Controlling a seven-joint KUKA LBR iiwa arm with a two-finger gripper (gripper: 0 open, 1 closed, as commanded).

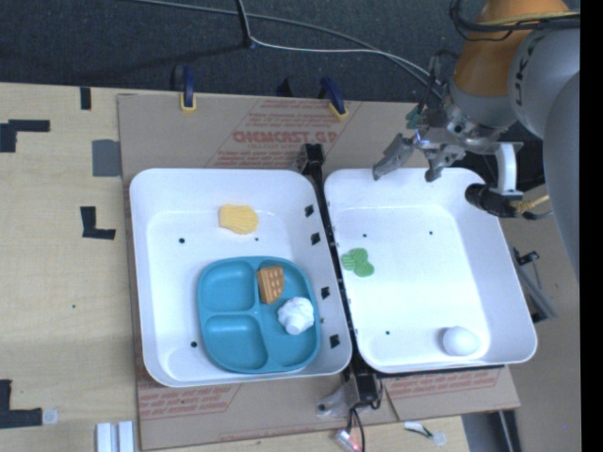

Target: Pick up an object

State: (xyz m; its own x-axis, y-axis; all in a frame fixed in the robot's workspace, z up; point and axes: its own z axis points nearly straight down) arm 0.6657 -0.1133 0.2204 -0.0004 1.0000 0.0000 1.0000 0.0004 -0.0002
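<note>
My gripper (412,166) hangs open over the far rim of the right bin (490,281), its two grey fingers spread apart with nothing between them. In that bin a small green object (357,263) lies near the left wall and a white ball (460,340) rests near the front right corner. The left bin (151,252) holds a yellow object (239,218) on its floor and a blue divided tray (226,337). In the tray sit a tan waffle-like piece (271,282) and a white crumpled object (296,315).
Both bins rest on a cardboard sheet (273,130) clamped at its far edge by two blue-and-yellow clips (187,89). A cable (283,36) runs across the dark background behind. The arm's orange band (513,26) and grey body stand at the upper right.
</note>
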